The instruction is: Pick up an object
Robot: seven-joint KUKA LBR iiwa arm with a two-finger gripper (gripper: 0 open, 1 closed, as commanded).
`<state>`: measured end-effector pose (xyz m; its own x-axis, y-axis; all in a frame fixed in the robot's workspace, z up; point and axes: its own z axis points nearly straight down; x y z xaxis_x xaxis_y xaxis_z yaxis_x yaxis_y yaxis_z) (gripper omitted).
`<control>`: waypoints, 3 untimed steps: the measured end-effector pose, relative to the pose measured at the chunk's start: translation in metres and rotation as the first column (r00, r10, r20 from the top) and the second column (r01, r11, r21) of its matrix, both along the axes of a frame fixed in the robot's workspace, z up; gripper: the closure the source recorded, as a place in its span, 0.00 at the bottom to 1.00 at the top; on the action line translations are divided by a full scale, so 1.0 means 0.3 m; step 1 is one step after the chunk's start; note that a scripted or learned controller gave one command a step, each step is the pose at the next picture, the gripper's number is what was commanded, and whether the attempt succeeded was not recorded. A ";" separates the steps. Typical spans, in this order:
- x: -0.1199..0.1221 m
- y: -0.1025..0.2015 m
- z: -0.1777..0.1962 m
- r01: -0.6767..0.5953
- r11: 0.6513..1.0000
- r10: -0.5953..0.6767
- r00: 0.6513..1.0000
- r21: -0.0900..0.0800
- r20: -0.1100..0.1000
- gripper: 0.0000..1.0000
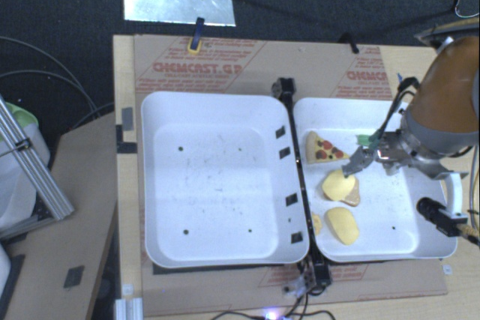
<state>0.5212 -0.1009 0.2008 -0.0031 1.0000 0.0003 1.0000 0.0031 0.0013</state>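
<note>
Where the gripper point(349, 170), finger state unclear, meets it: a pale yellow, rounded, potato-like object point(339, 187).

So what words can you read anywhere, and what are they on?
"CHEMCAST GP" in red, on the brown board under the bins, upper left.
The same red print again on the board's upper right, slanted and partly hidden; too blurred to read.
</note>
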 end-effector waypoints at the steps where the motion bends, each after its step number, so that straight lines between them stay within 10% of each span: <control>1: 0.021 0.053 -0.357 0.000 1.000 0.000 1.000 0.002 -0.007 0.00; 2: -0.116 0.331 -0.039 -0.005 1.000 0.005 1.000 0.001 0.005 0.00; 3: -0.108 0.448 0.630 -0.006 1.000 0.006 1.000 0.004 0.020 0.00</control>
<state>0.4887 0.0336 0.3899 -0.0096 0.9999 0.0038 0.9997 0.0095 0.0215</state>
